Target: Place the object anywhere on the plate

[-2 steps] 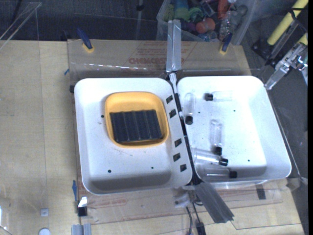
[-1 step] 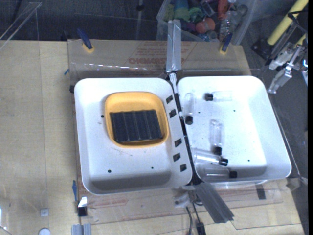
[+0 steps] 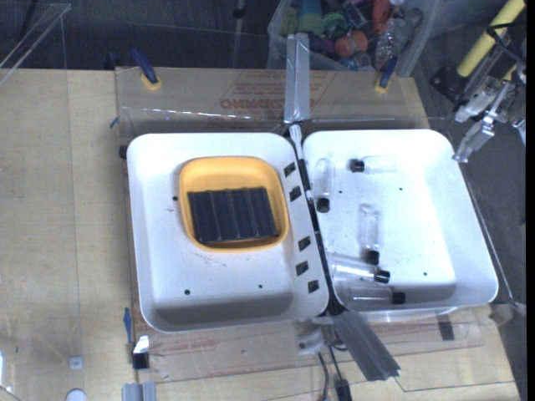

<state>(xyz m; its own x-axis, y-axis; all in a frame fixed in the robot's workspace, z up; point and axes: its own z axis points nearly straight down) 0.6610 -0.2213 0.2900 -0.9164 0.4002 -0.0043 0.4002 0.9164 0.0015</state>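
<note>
A yellow square plate (image 3: 230, 170) with rounded corners sits in the left bin (image 3: 159, 257). A dark ridged rectangular block (image 3: 231, 215) lies flat on the plate and covers most of its lower middle. My gripper (image 3: 469, 144) hangs at the far right, just beyond the right bin's upper right corner and well away from the plate. Nothing shows in its grasp.
The right bin (image 3: 435, 215) holds several clear vials with black caps, among them one near the middle (image 3: 369, 224), one at the back (image 3: 374, 165) and one by the front wall (image 3: 358, 269). A raised divider (image 3: 303, 215) with black tabs separates the bins. A box of colourful items (image 3: 351, 11) stands behind.
</note>
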